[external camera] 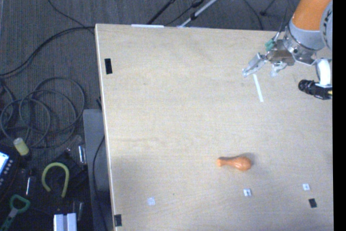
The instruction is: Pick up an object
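Observation:
A small orange object (235, 163), bulb-shaped with a narrow neck pointing left, lies on the pale wooden bench top (178, 105) toward the lower right. My gripper (263, 68) hangs over the upper right of the bench, far above and a little to the right of the orange object in the view. Its two metal fingers are spread apart with nothing between them. A thin white stick (258, 89) lies just below the fingertips, slanting down to the right; I cannot tell whether it touches them.
A black tag (108, 66) sits near the bench's left edge. Small white and black markers (247, 192) dot the lower right of the bench top. Cables and tools (54, 176) lie on the floor to the left.

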